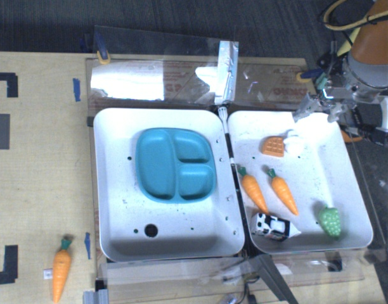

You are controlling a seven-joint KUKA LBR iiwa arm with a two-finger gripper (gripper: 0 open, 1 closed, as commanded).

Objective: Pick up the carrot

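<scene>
gripper (pixel 321 106) hung at right bin's (pixel 355 170) upper edge. two carrots lay toward its 7 o'clock: one (pixel 253 192) beside divider, other (pixel 284 193) mid-bin, long axes running 11-to-5.

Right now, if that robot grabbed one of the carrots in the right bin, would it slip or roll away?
Probably. The carrot looks smooth and tapered, so it may slide out toward its thin tip. Lying flat and round, it could roll when nudged. It looks like a stiff, light toy, unlikely to bend.
</scene>
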